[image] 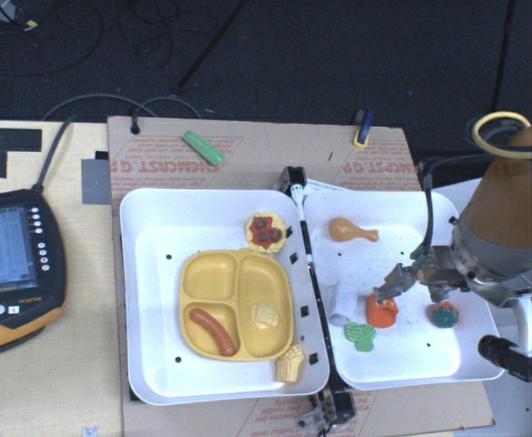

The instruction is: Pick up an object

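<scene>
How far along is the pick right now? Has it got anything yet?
Done: the arm has reached into the right bin and brought the gripper down low. In hand: the gripper sits right above the orange toy, apparently touching its top; a grasp cannot be confirmed. Left: securing and lifting it. The chicken drumstick, green toy and teal-and-red toy lie untouched.

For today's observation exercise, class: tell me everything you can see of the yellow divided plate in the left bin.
The yellow plate looks like moulded plastic, rounded, with raised ridges splitting it into three compartments. It lies flat on the floor of the left bin, near the middle. A toy sausage lies slantwise in the lower left compartment, and a small pale yellow piece sits in the lower right one. A tart with red filling lies just beyond its upper right rim; whether they touch is unclear.
</scene>
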### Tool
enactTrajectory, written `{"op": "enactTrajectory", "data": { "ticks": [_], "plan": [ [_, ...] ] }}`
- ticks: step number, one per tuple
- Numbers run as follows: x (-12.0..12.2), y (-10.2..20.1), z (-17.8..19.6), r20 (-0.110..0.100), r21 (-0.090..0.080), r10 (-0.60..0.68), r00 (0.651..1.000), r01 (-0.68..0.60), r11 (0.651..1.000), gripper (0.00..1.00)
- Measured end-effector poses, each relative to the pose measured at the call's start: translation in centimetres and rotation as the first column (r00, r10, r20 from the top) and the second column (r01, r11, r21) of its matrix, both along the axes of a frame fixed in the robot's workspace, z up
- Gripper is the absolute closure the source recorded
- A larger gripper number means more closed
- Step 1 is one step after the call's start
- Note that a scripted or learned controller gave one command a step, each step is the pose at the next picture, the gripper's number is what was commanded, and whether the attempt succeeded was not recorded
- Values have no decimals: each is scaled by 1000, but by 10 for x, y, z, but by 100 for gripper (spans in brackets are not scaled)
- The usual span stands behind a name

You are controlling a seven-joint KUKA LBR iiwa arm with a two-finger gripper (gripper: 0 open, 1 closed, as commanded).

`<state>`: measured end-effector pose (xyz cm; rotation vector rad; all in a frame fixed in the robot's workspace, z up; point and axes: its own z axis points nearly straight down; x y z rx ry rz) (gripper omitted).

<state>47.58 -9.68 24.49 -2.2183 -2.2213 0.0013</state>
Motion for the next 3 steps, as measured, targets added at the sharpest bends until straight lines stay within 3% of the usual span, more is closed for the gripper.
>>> {"op": "enactTrajectory", "data": {
  "ticks": [1, 2, 3],
  "plan": [
    [0, -1, 10, -1, 0, -4, 1000, 4, 1000, 100],
    [1, 89, 56, 4, 1, 8, 1000, -8, 1000, 100],
    [0, 128, 76, 0, 0, 3, 1000, -3, 1000, 100]
  ]
}}
